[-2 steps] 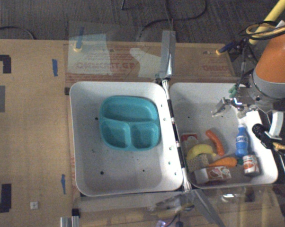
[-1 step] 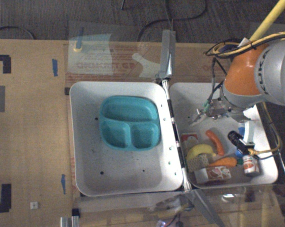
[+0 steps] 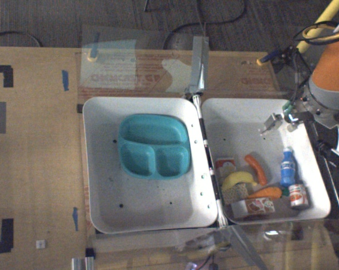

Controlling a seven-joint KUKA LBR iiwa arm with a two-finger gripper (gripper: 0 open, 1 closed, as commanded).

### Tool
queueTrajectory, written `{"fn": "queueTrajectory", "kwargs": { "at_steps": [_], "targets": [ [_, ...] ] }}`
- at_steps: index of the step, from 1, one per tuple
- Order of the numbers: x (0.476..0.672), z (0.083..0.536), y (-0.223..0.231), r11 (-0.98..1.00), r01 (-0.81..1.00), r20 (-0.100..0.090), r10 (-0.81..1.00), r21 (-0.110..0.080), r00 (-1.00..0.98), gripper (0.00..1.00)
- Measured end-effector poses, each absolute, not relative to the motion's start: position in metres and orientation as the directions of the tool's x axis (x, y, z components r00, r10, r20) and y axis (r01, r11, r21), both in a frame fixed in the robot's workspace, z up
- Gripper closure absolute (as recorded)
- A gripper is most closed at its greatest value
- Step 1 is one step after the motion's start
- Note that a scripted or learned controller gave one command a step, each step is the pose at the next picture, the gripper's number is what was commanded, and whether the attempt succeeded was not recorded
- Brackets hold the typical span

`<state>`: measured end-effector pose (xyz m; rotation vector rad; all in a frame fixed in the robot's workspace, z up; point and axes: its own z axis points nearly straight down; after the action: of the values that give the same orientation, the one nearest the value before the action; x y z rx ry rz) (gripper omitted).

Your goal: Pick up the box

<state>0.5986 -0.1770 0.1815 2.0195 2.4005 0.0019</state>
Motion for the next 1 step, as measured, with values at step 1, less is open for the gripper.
{"fn": "queueTrajectory", "kwargs": {
  "at_steps": [1],
  "targets": [
    [0.5848,0.0942,-0.1282,0.232,0.973,-0.002,0.973,0.004,-0.232,0.00]
  ]
}}
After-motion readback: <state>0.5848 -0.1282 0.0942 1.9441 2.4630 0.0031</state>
